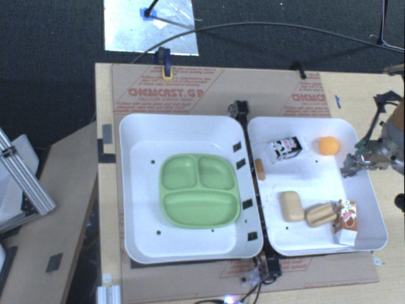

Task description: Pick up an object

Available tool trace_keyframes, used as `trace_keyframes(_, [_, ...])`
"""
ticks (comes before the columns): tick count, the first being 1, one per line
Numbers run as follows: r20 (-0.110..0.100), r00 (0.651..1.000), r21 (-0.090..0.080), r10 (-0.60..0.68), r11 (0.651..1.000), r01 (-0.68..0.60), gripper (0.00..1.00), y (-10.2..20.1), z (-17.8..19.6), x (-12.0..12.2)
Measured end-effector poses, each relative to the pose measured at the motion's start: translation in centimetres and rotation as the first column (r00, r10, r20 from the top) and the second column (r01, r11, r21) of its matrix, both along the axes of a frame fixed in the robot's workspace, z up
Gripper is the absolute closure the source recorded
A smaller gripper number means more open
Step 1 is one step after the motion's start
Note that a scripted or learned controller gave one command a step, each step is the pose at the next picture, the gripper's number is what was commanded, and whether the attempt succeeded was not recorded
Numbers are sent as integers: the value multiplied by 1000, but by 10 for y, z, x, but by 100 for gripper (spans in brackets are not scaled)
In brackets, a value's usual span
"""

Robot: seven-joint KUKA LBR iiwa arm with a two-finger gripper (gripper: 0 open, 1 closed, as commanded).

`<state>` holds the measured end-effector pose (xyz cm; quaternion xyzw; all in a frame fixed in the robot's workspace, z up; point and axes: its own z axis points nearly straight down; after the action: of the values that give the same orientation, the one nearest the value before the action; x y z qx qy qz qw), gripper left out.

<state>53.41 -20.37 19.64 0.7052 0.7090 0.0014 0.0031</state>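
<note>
Beneath both bins lay a tan surface [209,84] printed in red. Nearest, along the right bin's [373,233] front, a small carton [345,222], a brown roll [321,214] and a tan bar [292,206] were crowded together; a descent there was judged likely to nudge neighbours rather than seize one. Farther back sat a black-and-white packet [285,148] and an orange ball [329,145], which might roll off. The left bin [136,189] held a green divided plate [199,190]. Whether the tool [352,165], at the right rim, was released or clenched could not be told.
</note>
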Motion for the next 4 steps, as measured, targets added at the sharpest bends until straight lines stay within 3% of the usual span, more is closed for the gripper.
trace_keyframes(1, [0,1000,0,1,1000,-1,100,0,44,3])
trace_keyframes(4, [-5,1000,4,5,1000,-5,100,142,41,4])
